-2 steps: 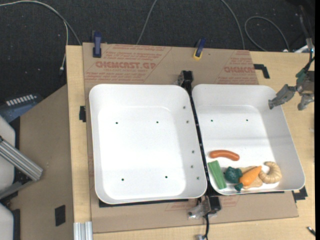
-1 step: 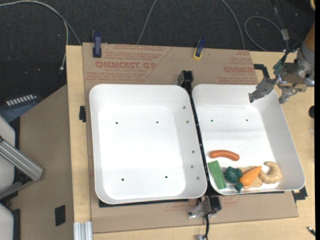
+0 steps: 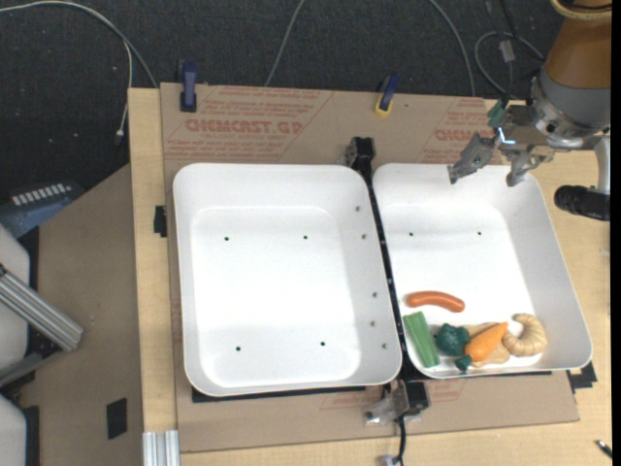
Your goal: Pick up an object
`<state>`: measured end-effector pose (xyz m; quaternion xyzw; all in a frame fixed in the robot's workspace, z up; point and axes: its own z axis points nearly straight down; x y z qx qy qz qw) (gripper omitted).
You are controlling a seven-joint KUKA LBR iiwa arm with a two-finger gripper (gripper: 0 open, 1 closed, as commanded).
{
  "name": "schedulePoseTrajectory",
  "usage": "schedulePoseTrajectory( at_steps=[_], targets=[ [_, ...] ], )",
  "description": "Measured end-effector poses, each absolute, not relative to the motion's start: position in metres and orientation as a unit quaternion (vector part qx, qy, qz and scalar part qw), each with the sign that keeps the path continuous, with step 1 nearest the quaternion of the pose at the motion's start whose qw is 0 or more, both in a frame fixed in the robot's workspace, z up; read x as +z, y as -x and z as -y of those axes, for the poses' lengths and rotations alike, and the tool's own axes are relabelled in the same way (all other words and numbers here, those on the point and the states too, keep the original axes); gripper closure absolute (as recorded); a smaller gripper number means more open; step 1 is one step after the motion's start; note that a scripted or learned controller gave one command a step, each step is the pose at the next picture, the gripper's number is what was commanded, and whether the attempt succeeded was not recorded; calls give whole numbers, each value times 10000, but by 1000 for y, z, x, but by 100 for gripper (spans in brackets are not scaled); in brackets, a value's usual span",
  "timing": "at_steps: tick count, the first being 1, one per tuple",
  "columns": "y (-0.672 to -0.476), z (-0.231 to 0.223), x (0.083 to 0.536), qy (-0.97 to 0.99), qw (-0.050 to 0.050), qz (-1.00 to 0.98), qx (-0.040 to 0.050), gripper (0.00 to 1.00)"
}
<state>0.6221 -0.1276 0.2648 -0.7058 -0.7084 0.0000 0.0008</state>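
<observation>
In the camera view the gripper [image 3: 493, 161] hangs over the far edge of the right bin [image 3: 466, 260], its fingers spread and holding nothing. The sausage [image 3: 434, 302] lies toward the bin's near end, well apart from the fingers, its long axis across the bin. Other toys [image 3: 485, 341] crowd the near corner.

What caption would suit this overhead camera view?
Robot hand open above the right bin, toy food clustered at its near edge.

bins [image 3: 281, 192] white | sausage [image 3: 435, 302] orange-red | block [image 3: 421, 338] green | carrot [image 3: 486, 341] orange
</observation>
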Motion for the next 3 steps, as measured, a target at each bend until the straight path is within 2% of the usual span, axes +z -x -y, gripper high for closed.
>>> schedulePoseTrajectory(
  at_steps=[1,2,3],
  targets=[
    [-581,102,268,7066,-1,7076,-5,0],
    [-567,118,235,7075,9,7067,8,0],
    [-504,112,213,7074,13,7068,7,0]
  ],
)
